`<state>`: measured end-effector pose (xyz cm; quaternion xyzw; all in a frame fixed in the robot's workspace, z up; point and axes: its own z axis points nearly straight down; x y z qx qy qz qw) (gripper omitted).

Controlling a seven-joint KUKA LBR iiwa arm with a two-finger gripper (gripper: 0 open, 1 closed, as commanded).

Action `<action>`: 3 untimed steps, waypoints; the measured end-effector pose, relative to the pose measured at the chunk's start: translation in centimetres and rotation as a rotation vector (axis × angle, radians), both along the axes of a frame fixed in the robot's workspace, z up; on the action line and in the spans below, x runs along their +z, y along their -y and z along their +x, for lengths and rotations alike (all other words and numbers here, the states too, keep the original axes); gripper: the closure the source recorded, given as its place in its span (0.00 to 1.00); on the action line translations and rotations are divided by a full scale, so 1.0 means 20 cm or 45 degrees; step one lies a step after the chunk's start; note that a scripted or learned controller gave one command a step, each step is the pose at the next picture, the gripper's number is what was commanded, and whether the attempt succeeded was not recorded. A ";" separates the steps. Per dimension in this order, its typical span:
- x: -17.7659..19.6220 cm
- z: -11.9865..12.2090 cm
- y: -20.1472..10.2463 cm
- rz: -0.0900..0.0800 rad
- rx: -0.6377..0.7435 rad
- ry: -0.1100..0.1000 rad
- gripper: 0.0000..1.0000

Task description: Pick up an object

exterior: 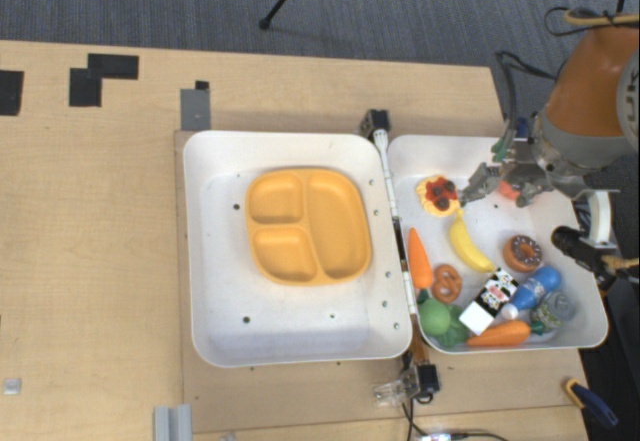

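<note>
Hovering over the far part of the right bin (590, 329): gripper (500, 179), hanging off the grey-and-orange arm (590, 79) that comes in from the right. Fingers look spread, one dark finger (476, 181) angling left toward the small tart (439, 194), the other around an orange-red bit right under the wrist; can't tell what that bit is or whether it's actually pinched, so not calling it a hold. All the pickable stuff sits in the right bin: tart with red berries at the far left, banana (468, 245) just near of it, chocolate donut (523, 252) to the right of the banana, carrot (418, 259) along the left wall, pretzel (446, 281) beside the carrot. Near end is crowded: green item (440, 319) in the near-left corner, a black-and-white block (494, 293), a second carrot (503, 333) lying along the near wall, a blue bottle (535, 287) touching the block. Left bin (220, 329) holds a yellow divided plate (305, 226), roughly centred, three compartments. Bins sit side by side on the bench (90, 259), a black cable (520, 69) runs over the far-right edge.
</note>
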<state>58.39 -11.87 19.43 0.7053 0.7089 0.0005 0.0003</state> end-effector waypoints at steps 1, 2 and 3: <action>-0.53 -0.04 -0.02 -0.003 0.511 0.005 0.00; -0.47 -0.03 -0.02 -0.004 0.511 0.013 1.00; -0.05 -0.12 -0.42 -0.002 0.971 0.005 1.00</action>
